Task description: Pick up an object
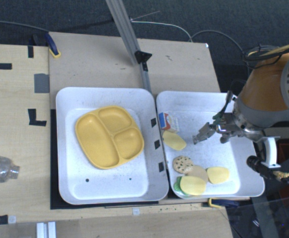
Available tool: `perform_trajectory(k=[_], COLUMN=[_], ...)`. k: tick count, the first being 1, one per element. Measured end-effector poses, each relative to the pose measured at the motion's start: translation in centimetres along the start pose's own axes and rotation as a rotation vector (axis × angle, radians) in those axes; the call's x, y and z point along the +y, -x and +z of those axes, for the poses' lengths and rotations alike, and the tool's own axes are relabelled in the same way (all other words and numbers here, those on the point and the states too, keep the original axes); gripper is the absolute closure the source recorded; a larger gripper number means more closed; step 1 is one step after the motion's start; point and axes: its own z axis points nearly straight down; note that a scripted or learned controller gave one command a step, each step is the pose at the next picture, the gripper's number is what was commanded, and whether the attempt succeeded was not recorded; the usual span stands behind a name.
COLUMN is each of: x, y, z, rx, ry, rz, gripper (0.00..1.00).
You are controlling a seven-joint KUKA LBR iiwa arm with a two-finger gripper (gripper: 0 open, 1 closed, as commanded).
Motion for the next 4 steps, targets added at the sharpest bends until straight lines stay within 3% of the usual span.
perform_trajectory(k=[1,2,3,4], x=[0.0,5.5,10.6,12.8], y=[-0.1,-4.7,-14.2,-12.7], z=[-1.0,1.9,2.7,2.7], rx=[0.002,0.000,0.001,-0.001], ry=[-0.001,0.000,0.001,0.001], rz=[-0.002,-0.005,-0.008,0.000], gripper=[1.00,1.00,1.00,1.00])
